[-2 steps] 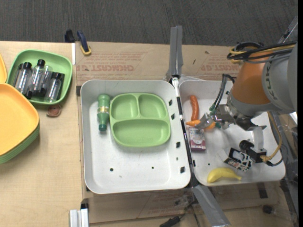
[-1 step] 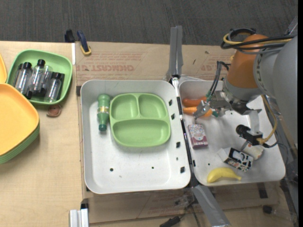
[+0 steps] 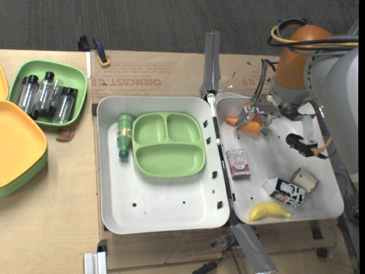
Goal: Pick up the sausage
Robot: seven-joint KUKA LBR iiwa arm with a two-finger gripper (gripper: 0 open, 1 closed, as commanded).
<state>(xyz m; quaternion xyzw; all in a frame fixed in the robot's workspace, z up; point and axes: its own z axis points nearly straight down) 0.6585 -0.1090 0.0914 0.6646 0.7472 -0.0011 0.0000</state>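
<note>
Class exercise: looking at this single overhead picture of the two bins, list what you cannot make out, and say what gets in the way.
- Gripper in camera view: finger state unclear, too small and cluttered.
- Orange item under it: partly covered by the gripper, identity uncertain.
- Small carton: print too small to read.
- Orange plates: cut off by the left edge.

I can read red print on the cardboard sheet lying at the far side of the left bin; it stands upside down and looks like "CHEMCRIZ", with smaller lines I can't make out. The small pink packet and the black-and-white box in the right bin carry print too small to read.
</note>
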